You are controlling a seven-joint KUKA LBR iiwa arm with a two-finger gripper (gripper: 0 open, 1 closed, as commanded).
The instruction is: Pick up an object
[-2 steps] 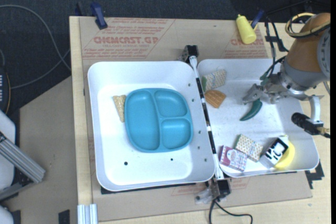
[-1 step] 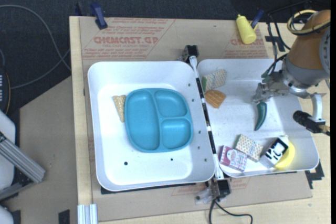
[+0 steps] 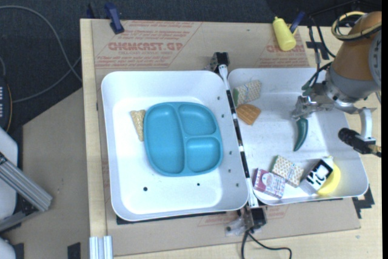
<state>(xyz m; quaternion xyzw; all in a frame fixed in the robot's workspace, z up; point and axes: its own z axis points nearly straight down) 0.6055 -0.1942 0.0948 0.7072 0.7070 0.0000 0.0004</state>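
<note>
A brown board bench (image 3: pixel 151 39) bears two white bins, and in the right bin (image 3: pixel 273 85) the gripper (image 3: pixel 305 111) pinches a curved dark-green pepper (image 3: pixel 301 133).

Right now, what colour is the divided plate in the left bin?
Light blue divided plate, seen in the camera view.

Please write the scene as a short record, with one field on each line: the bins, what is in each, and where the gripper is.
left bin: blue divided plate in the middle; a tan cracker-like piece at the plate's left edge
right bin: green pepper-like object, brown piece, patterned packet, small pink-and-white packet, checkered packet, yellow banana-like object with a black label
gripper: over the right bin, just above the top of the green pepper-like object
grasp: cannot tell
</note>
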